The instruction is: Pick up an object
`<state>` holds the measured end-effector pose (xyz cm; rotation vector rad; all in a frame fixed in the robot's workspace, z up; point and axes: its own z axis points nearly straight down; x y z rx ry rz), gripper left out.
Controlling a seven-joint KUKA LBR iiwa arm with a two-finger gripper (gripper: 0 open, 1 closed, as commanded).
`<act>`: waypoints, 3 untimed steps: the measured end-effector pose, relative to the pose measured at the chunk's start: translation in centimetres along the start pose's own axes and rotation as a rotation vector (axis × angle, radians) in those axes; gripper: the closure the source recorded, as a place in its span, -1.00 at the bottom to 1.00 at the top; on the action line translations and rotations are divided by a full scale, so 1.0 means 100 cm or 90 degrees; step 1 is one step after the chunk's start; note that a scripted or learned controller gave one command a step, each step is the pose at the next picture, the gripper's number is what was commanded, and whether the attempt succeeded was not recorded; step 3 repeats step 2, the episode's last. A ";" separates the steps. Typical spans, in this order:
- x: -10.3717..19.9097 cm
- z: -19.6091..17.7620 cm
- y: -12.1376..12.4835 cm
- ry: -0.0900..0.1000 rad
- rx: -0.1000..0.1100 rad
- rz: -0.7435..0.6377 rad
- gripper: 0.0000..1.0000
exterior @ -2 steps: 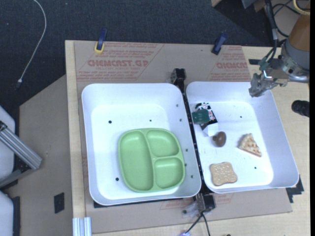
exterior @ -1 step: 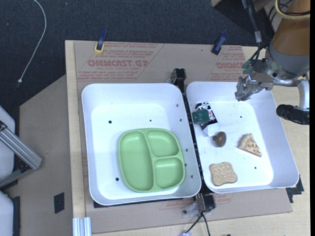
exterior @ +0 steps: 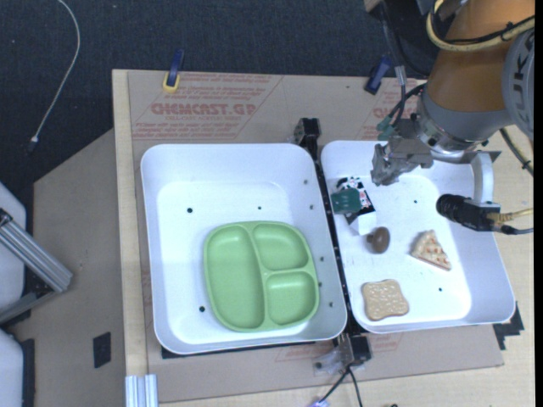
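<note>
The likeliest trouble from here is a miss. The jaws (exterior: 383,173) hang over the upper-left part of the right bin (exterior: 488,308), and nothing lies straight beneath them that I can make out, only bare white floor. If the arm drops as it stands, I would expect it to close on nothing.

The nearest thing is a small green and black-and-white item (exterior: 351,200), just below and to the left of the jaws, lying hard against the wall that divides the two bins. That wall is the second risk: a finger coming down beside it could strike the rim or push the piece further into the corner rather than catch it.

Farther below the jaws sit a small round brown piece (exterior: 378,240), a toy pizza slice (exterior: 431,251) off to the lower right, and a toast-like slab (exterior: 384,299) lowest of all. The flat ones look hard to pinch, since the fingers may skate over them.

As for the jaws, they point downward, hold nothing and seem clear of the bin floor. Whether they are spread or pressed together I cannot tell; the metal is too dark and small to read.

The green divided plate (exterior: 260,275) lies well to the left in the other bin (exterior: 161,227).
</note>
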<state>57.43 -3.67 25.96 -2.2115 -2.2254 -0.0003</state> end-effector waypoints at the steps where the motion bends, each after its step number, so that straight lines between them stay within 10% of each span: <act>1: 0.058 0.018 -0.010 0.000 0.001 0.000 1.00; 3: 0.106 0.016 -0.028 -0.001 0.000 0.001 1.00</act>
